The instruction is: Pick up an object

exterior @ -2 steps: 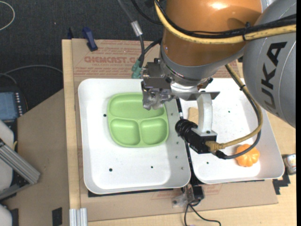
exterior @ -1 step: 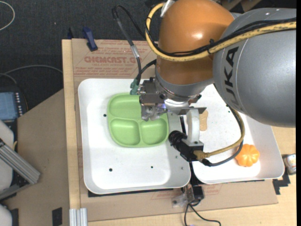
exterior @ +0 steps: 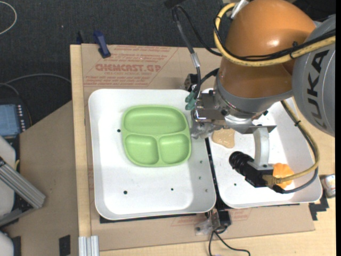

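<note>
A light green divided plate (exterior: 156, 135) lies in the left bin (exterior: 106, 191), toward its back right. My gripper (exterior: 215, 128) hangs low over the near-left part of the right bin (exterior: 303, 143), mostly covered by the arm's orange wrist. A tan lump (exterior: 224, 138) lies in the right bin right beside the gripper, partly hidden by it; I cannot tell whether it is held. A small orange thing (exterior: 282, 175) rests near the right bin's front right.
The two bins meet along a ridge (exterior: 210, 169) just under the gripper. A cardboard sheet (exterior: 133, 63) with red print lies behind the bins, with a blue clip (exterior: 102, 43) at its back edge.
</note>
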Robot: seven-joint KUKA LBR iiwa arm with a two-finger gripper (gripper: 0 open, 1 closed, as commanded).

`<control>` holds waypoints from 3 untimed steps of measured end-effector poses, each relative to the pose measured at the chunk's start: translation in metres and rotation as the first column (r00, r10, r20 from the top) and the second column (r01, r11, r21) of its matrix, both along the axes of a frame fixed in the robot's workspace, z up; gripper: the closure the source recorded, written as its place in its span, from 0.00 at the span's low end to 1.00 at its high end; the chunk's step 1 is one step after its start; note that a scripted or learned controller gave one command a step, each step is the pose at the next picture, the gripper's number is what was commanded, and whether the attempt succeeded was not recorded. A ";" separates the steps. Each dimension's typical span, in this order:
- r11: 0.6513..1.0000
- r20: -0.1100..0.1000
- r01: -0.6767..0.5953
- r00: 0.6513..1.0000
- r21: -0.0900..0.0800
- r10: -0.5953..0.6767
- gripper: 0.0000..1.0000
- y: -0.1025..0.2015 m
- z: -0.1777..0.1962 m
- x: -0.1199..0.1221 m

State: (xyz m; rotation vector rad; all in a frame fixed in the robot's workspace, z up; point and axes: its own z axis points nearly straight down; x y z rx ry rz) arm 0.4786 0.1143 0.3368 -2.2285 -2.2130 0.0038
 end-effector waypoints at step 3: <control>1.000 0.009 -0.008 1.000 0.002 0.008 1.00 -0.038 0.082 0.001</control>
